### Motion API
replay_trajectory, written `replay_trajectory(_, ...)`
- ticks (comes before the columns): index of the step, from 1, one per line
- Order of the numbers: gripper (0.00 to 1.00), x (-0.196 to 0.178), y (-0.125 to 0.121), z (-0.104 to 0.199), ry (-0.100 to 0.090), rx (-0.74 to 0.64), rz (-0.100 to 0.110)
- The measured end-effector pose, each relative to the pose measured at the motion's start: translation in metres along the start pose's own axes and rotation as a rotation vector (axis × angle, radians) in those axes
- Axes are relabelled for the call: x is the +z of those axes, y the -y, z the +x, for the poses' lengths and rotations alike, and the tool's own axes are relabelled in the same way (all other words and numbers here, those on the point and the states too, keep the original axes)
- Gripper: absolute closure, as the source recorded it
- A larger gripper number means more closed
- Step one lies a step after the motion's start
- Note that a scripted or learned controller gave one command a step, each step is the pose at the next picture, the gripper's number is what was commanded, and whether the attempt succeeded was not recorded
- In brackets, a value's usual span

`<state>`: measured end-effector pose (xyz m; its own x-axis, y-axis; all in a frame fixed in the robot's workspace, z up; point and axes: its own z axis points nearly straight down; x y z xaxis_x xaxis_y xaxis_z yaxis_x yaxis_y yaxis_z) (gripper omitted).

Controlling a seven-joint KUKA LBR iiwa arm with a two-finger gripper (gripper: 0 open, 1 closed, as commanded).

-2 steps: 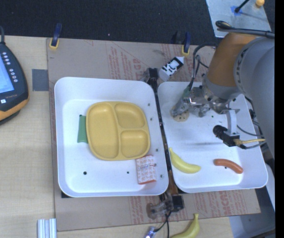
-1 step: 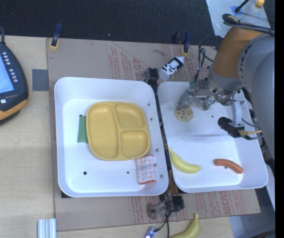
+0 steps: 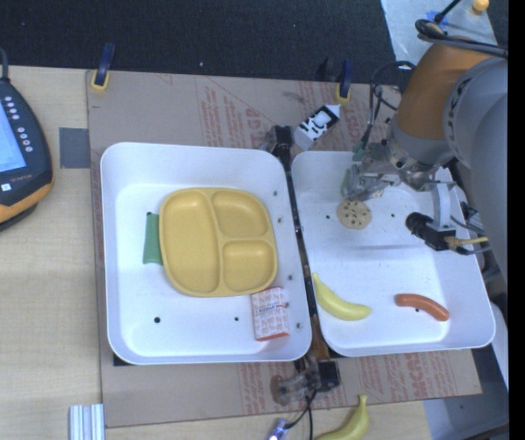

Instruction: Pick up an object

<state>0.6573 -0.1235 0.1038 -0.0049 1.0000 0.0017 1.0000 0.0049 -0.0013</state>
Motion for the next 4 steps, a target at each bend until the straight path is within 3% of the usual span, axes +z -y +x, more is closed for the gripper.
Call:
replay_trajectory(1, 0.00, 0.000, 0.000, 0.000, 0.000, -0.001, 0.001)
replay_trajectory(2, 1.00, -0.010, 0.000, 0.000, 0.000, -0.002, 0.000)
replay_trajectory(3, 0.00, -0.010, 0.000, 0.000, 0.000, -0.003, 0.001)
replay_trajectory(4, 0.00, 0.012, 0.009, -0.011, 0.002, 0.001, 0.004)
